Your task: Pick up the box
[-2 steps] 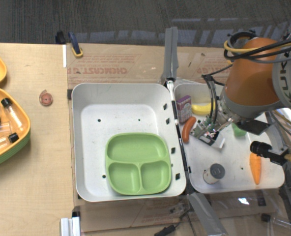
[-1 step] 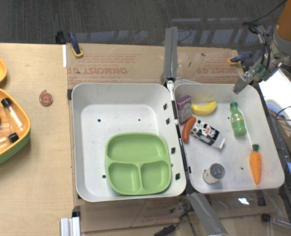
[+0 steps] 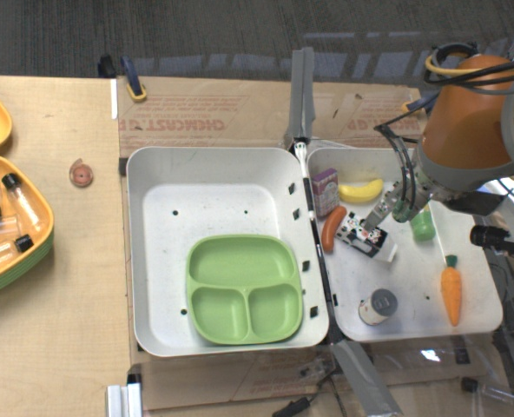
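Over the right bin (image 3: 491,315) the gripper (image 3: 380,218) hovers near the purple box (image 3: 326,189); can't tell its grip state. Looks like the approach step, needs shifting left next.

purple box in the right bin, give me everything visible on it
The purple box is a small carton-like pack, purple with a paler label patch on its face; any print is too small to read. It stands against the left wall of the right bin, near the far corner. A red sausage-shaped item lies just in front of it, a banana just to its right; contact with either is unclear. The tool is off to its right, apart from it.
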